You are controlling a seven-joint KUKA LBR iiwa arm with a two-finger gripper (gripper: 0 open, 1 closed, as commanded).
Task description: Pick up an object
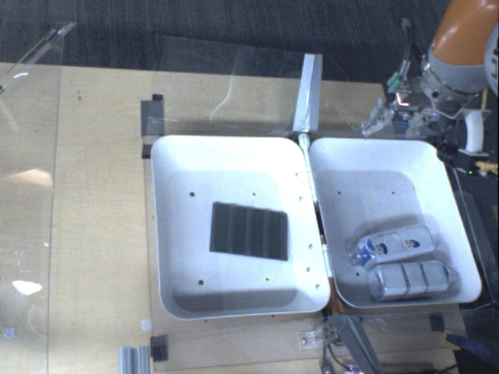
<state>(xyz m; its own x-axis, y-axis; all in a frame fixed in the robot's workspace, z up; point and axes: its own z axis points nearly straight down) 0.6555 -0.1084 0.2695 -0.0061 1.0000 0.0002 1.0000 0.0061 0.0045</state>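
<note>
Two things lie touching in the right bin (437, 158)'s near corner, a bottle (394, 245) and a grey ridged block (411, 279); we judge the bottle light, slippery, best pinched across its middle, while our gripper (380, 121) hangs apart above the far rim.

A pale wooden bench (86, 232) fills most of the view, with dark ribbed carpet (195, 10) beyond its far edge. Clear plastic sheets (31, 170) stand at the left and behind, catching soft glare from overhead light
</note>
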